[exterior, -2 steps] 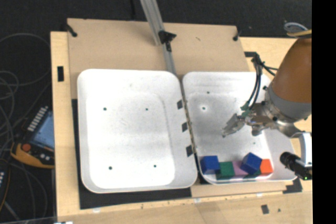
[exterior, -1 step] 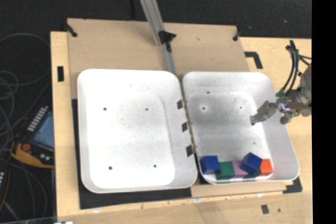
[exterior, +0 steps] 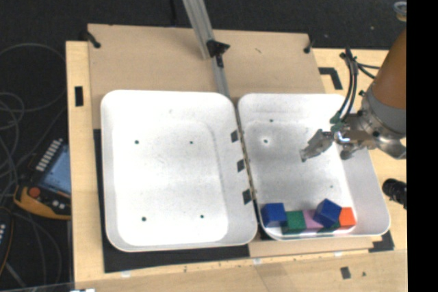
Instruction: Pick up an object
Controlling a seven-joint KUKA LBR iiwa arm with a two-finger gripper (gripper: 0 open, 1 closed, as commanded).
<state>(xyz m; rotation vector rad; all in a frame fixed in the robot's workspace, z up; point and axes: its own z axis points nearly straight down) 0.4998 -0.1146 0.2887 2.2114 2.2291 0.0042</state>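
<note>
A pale wooden bench (exterior: 274, 44) on a dark floor carries two shallow white plastic bins, the left bin (exterior: 113, 147) and the right bin (exterior: 373, 178), touching along their middle edge. My two-finger metal gripper (exterior: 330, 145) hangs over the right bin at about 2 o'clock of its floor, fingers apart with nothing between them, while the candidates lie clustered at 6 o'clock against the near wall: blue cube (exterior: 274, 213), green block (exterior: 295, 221), pink block (exterior: 312, 220), second blue block (exterior: 328, 212), orange block (exterior: 347, 217). I judge this the approach step; the next move calls for travel toward 6 o'clock and a descent over one block, likely the freer blue cube.
</note>
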